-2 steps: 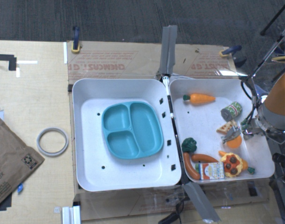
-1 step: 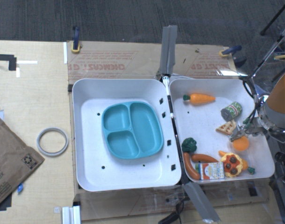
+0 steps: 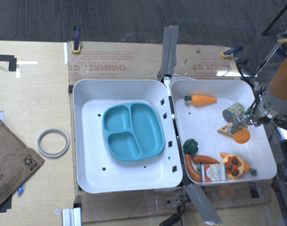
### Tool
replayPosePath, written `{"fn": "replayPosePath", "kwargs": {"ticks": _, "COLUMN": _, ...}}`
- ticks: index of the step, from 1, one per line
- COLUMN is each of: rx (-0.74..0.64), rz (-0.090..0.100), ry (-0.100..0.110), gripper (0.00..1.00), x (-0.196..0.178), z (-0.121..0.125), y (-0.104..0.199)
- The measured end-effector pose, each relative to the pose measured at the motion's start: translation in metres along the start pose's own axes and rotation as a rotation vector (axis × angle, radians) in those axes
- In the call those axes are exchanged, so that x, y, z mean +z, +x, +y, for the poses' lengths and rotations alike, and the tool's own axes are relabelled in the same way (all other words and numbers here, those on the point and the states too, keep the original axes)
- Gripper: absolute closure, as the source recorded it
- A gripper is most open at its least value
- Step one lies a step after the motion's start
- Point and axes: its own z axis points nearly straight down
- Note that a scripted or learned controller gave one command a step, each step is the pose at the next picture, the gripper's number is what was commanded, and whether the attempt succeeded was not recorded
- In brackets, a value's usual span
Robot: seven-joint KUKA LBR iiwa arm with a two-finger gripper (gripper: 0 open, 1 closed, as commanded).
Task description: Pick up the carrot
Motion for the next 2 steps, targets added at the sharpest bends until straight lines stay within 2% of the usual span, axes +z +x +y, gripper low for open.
{"fn": "replayPosePath", "kwargs": {"ticks": 1, "rx": 0.138, "rz": -0.001, "ry": 0.001, "gripper": 1.00, "x": -0.0443, "z": 0.0420, "y": 0.0501}}
{"fn": "replayPosePath", "kwargs": {"ticks": 2, "rx": 0.138, "rz": -0.001, "ry": 0.002, "gripper": 0.00, "x": -0.0442, "z": 0.0420, "y": 0.0500}}
